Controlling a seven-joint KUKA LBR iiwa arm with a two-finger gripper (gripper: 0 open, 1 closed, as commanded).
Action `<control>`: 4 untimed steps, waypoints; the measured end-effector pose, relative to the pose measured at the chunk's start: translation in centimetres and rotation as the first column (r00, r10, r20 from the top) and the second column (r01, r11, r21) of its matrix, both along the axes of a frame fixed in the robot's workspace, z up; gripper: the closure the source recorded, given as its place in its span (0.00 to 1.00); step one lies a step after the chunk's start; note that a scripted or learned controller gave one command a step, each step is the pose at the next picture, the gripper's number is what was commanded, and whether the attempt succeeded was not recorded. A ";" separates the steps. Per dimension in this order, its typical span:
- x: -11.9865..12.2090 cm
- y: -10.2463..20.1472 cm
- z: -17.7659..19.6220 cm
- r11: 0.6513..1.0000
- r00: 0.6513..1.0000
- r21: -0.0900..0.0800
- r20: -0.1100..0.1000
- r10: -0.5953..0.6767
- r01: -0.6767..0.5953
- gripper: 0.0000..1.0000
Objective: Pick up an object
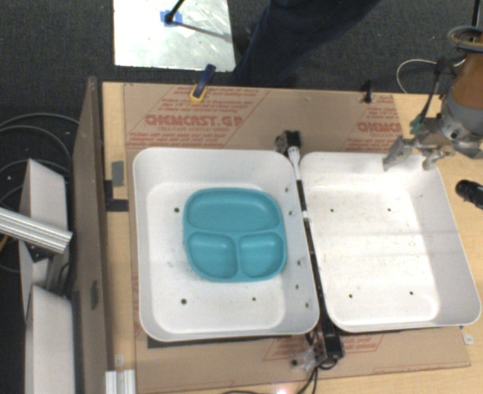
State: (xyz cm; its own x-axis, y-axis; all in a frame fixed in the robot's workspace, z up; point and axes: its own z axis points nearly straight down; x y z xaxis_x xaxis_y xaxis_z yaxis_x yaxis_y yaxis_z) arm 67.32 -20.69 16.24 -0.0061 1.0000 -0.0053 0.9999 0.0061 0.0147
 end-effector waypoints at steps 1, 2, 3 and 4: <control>-4.6 5.1 -7.6 1.000 1.000 0.008 -0.020 0.000 0.001 0.00; -0.1 1.4 -0.8 1.000 1.000 0.000 -0.003 -0.002 0.002 0.00; -4.5 4.1 -8.2 1.000 1.000 0.007 -0.020 -0.004 0.005 0.00; -0.1 0.3 3.5 1.000 1.000 -0.002 0.003 -0.003 0.003 0.00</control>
State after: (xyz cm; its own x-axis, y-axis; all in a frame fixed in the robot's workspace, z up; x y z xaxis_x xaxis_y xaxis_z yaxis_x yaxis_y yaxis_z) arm 67.25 -20.35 19.75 -0.0035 1.0000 -0.0071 0.9998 0.0036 0.0175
